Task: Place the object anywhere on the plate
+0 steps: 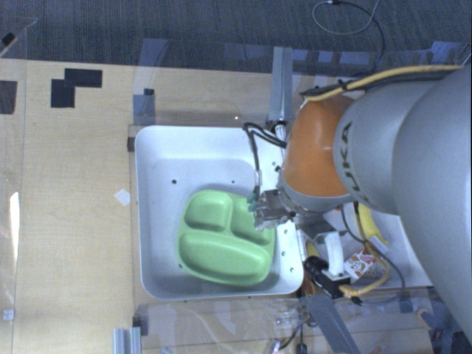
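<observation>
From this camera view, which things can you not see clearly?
- Gripper: the arm covers most of it, so open or shut is unclear.
- Right bin: mostly hidden under the arm; its small items are too cluttered to name.
- Green plate: its right edge lies under the gripper.

Even, fairly bright overhead light falls across the scene. The white bin [158,198] is the brightest area, nearly washed out along its rim. Inside it, the green plate [221,238] casts a soft, faint shadow below itself. Right of the bin, the arm [383,146] looms large and slightly soft, with a gentle sheen. Left of the bin, a pale glare streak marks the wooden bench [66,198]. Detail is moderately grainy.
</observation>
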`<act>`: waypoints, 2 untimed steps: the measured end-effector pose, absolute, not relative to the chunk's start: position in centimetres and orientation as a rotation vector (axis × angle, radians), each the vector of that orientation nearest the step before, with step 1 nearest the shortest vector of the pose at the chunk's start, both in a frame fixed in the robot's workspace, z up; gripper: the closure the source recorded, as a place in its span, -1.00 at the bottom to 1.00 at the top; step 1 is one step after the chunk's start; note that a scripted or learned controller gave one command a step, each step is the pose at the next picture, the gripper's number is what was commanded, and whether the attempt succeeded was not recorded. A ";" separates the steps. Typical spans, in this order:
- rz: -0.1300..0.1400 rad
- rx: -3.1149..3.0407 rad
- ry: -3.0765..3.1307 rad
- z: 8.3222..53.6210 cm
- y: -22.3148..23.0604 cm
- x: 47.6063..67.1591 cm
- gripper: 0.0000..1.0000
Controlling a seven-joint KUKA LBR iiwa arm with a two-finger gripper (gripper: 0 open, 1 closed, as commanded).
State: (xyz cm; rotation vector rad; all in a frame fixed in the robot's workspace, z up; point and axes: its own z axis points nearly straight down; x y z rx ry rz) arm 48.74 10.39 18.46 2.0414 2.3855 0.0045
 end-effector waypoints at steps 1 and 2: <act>0.024 2.301 2.122 11.4 14.4 49.2 1.00; 0.005 2.289 2.150 22.7 18.9 48.7 1.00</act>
